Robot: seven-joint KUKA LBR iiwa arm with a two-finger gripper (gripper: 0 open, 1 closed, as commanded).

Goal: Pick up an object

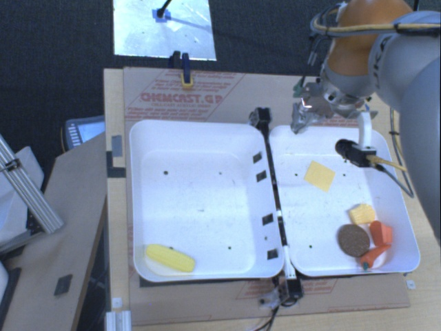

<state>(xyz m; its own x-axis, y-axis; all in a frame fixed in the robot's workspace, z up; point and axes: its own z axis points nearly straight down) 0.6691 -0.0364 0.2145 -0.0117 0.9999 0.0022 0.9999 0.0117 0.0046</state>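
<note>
Grey metal claw: two-finger gripper point(300, 124), upper right of frame, over the back rim of the right bin; nothing seen between its tips; open or closed — can't tell, too small and blurred.
Arm: grey KUKA arm with orange band point(358, 29), enters from right edge, wrist angled down-left.
Right bin: shallow white plastic bin point(296, 254), right half of frame.
Nearest object: flat pale-yellow square slice point(320, 176), middle of right bin, below the claw, apart from it.
Corner cluster: small yellow block point(362, 214), round brown disc point(353, 240), orange carrot-like pieces point(378, 243), lower right of right bin, close together.
Left bin: shallow white plastic bin point(200, 185), left of centre, beside right bin.
Left bin object: yellow oblong corn-like piece point(169, 258), lower left corner.
Under bins: brown cardboard sheet with red print point(207, 92).
</note>
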